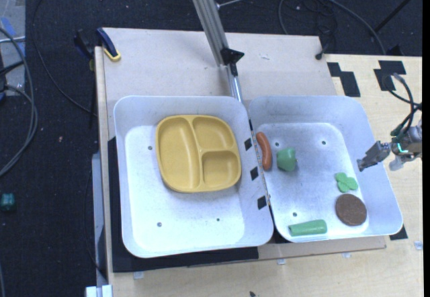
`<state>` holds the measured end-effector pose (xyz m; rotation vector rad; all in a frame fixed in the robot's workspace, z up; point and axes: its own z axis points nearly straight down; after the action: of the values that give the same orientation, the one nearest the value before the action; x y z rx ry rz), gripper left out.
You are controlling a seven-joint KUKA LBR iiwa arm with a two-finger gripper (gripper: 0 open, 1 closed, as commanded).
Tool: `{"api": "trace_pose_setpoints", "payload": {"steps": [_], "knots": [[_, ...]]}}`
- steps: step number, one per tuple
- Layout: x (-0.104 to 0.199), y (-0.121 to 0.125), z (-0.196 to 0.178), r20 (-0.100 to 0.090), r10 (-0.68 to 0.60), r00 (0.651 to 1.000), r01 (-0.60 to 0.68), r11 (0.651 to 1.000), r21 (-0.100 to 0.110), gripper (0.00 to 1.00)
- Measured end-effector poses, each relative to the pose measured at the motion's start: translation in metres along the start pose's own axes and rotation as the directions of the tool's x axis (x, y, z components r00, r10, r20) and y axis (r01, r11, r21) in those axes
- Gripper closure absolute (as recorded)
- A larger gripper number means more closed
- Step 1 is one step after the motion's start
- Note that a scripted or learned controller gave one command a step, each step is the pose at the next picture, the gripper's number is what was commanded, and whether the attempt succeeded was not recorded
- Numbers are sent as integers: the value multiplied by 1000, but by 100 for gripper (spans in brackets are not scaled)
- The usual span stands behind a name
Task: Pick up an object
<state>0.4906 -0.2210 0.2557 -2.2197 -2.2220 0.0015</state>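
The gripper (pixel 376 154) sits at the right edge of the camera view, hanging over the right rim of the right bin (pixel 316 117), with a dark fingertip reaching inward over that rim; whether it is parted or closed cannot be told from this slant, and nothing is seen gripped in it. Nearest to it, just inward and slightly below, lies a small green leafy piece (pixel 347 183) on the bin floor. Below that, toward the bin's near right corner, rests a round brown patty-like disc (pixel 351 209). Further from the gripper, along the bin's near edge, a green cylinder-shaped piece (pixel 308 227) lies on its side. Across the bin, well apart from the gripper, a green blocky piece (pixel 287 160) stands near the left side, and just beyond it an orange-red sausage (pixel 265 150) lies lengthwise beside the wall shared with the other bin. Beyond that wall, farthest from the gripper, the left bin (pixel 134 154) holds a yellow divided tray (pixel 199 153) with three compartments, lying flat. A grey metal pole (pixel 207 7) slants from the top of the view toward the junction of the two bins.
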Motion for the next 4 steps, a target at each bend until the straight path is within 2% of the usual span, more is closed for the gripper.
{"api": "trace_pose_setpoints", "payload": {"steps": [1, 2, 3, 4], "knots": [[0, 0, 0, 0, 0, 1000, 0, 1000, -1, 0], [0, 11, 55, -1, 1, 1000, -1, 1000, 2, 0], [0, 10, 119, -2, 2, 1000, -2, 1000, 3, 0], [0, 11, 164, 2, 2, 1000, -2, 1000, -3, 0]]}}
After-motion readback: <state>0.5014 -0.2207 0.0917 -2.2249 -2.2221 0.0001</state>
